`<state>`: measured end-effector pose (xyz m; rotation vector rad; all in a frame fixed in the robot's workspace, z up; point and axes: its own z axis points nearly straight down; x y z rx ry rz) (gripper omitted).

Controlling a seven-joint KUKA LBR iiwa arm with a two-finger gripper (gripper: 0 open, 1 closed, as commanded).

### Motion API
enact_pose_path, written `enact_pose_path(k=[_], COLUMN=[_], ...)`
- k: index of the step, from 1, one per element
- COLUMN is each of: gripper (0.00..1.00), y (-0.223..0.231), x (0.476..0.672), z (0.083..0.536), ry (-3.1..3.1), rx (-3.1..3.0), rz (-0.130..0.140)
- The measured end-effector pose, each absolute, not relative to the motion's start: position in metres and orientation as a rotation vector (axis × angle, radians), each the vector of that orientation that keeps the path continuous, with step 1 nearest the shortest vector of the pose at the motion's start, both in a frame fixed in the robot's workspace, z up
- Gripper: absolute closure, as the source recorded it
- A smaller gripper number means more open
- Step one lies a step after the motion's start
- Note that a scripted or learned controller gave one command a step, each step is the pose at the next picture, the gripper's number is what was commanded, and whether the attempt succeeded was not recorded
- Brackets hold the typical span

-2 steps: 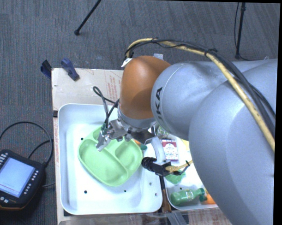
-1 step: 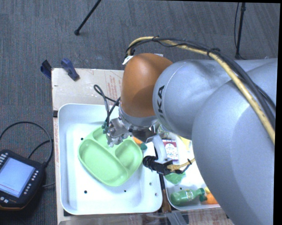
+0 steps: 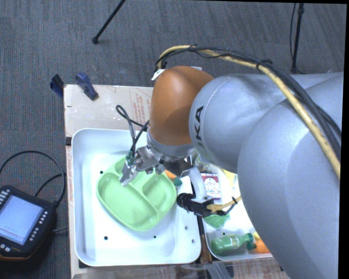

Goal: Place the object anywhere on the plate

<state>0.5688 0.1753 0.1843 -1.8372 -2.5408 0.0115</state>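
Camera view has the gripper (image 3: 129, 173) low over the far-left part of the green plate (image 3: 137, 201), which sits in the left bin (image 3: 83, 218) on the table. Can't tell whether it's released or clenched, and can't make out anything between its tips, so which item is "the object" is a guess. Best candidates lie in the right bin (image 3: 239, 253): a green bottle (image 3: 232, 243) at the near end, a small printed packet (image 3: 210, 185) by the divider, plus an orange bit (image 3: 171, 175) peeking out next to the arm.

If it's the bottle: prob. light, stiff plastic, smooth & round, so likely to roll or slip. Best taken across the middle of the body, jaws square to its length. Long axis runs roughly left-right, cap end pointing right, slightly far.
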Motion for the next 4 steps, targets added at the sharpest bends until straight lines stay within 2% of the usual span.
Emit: enact_pose_path(k=[1,2,3,4], gripper=[0.0,1.0,0.0,0.0], y=[0.135,0.139,0.14,0.178], x=[0.609,0.608,0.608,0.549], z=[0.279,0.287,0.287,0.137], ry=[-2.403,-2.412,-2.414,-2.328], rx=[-2.023,-2.009,-2.006,-2.103], rz=[0.004,0.011,0.011,0.01])
